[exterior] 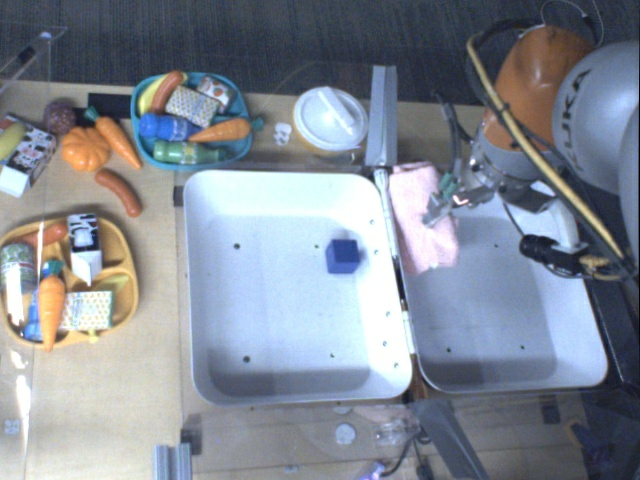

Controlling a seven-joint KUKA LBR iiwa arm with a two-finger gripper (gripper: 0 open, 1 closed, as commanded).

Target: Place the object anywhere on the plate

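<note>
We see a blue cube point(343, 255) lying alone near the middle of the left bin point(215, 368). The gripper point(446, 201) is over the right bin point(580, 368), at its upper left corner, just above a pink cloth point(425, 238) that hangs along the wall between the bins. We cannot tell whether the gripper is open or closed.
</note>
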